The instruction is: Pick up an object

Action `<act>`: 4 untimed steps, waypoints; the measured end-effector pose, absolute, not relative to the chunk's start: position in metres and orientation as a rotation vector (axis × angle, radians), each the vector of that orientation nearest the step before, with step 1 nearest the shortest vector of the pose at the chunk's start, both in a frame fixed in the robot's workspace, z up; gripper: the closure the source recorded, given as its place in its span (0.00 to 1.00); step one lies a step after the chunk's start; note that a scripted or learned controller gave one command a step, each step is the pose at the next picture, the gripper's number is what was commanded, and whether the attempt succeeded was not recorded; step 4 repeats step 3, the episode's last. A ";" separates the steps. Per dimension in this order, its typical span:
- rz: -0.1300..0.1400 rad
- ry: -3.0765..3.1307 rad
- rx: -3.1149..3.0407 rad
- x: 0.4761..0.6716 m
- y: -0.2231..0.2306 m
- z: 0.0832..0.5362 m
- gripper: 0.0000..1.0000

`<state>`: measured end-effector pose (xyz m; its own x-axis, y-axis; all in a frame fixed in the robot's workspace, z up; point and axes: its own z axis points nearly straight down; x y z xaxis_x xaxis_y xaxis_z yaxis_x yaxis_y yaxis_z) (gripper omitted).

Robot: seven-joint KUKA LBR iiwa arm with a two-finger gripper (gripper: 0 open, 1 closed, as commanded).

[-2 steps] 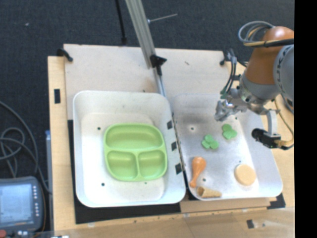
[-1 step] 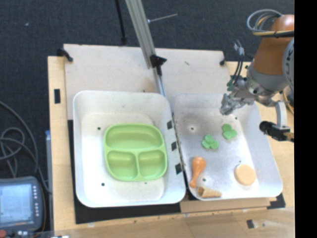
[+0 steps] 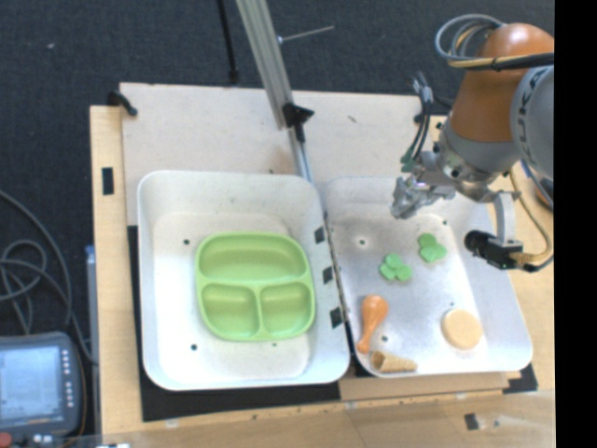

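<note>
The right bin [image 3: 485, 339] holds two green clover-shaped pieces [image 3: 396, 269] [image 3: 431, 248], an orange spoon-like piece [image 3: 372, 319], a tan round disc [image 3: 461, 329] and a tan wedge [image 3: 395, 363] at its front edge. My gripper [image 3: 409, 203] hangs over the far part of this bin, above and a little left of the green pieces. Nothing shows between its fingers.
The left bin [image 3: 168, 241] carries a green divided plate [image 3: 254, 286]. A metal pole [image 3: 266, 49] slants up from between the bins at the back. A black cable and fitting [image 3: 494, 247] hang off the arm over the right bin's right side.
</note>
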<state>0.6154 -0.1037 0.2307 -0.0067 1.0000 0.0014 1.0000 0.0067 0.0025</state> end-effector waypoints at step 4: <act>0.001 2.231 2.214 0.591 0.059 0.226 1.00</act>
